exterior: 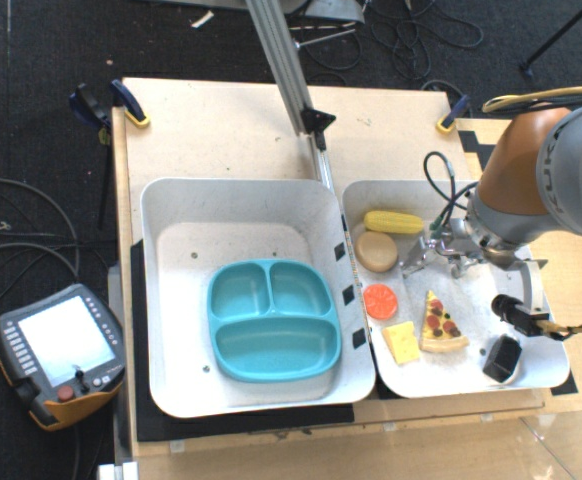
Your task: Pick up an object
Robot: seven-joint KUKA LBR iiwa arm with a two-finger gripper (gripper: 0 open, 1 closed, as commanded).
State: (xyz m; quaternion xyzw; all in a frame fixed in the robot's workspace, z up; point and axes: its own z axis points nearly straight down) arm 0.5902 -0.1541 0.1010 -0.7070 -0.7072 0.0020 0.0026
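We see the bench w/ two white bins side by side. Nearest the front edge of the left bin (161, 268) lies a teal divided tray (271, 318), roughly centered, nothing on it. In the right bin (546, 373), a black object (501, 358) rests by the front-right corner. A yellow cheese wedge (402, 343) and a pizza slice (439, 324) sit side by side toward the front edge, just apart. A red tomato slice (379, 300) lies close to the left wall, a bit further back. Beyond it, a tan bun (377, 251) lies near the left wall, and a yellow corn cob (393, 222) lies just behind it, toward the back edge.

The arm (541, 178) reaches in from the right; its gripper (441, 251) hangs over the bin's middle, just right of the bun & above the pizza slice. Whether the fingers are open or closed we can't tell at this res, and nothing shows between them.

Our read: task not done yet. Every item appears to lie on the bin floor, none lifted. Left to do, as far as we judge: settle on a target (bun and pizza slice are closest), close on it, raise it clear.
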